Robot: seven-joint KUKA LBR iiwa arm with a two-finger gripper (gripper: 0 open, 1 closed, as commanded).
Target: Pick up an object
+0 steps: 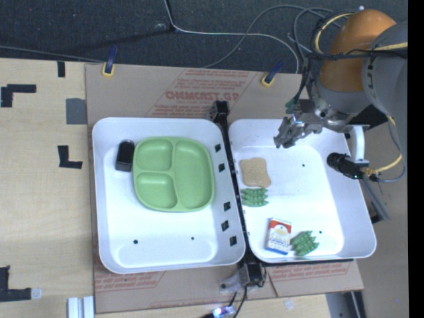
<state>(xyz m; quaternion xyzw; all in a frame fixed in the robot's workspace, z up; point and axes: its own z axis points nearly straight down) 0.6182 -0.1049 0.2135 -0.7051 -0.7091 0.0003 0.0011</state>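
Gripper [289, 135] (far corner) — well apart from toast slice [254, 171]

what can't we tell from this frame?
- Gripper: too small and dark in the camera view to judge whether it holds anything.
- Small box: label print too small to read.
- Black object beside the green plate: too dark to identify.
- Arm: cut off by the right edge.
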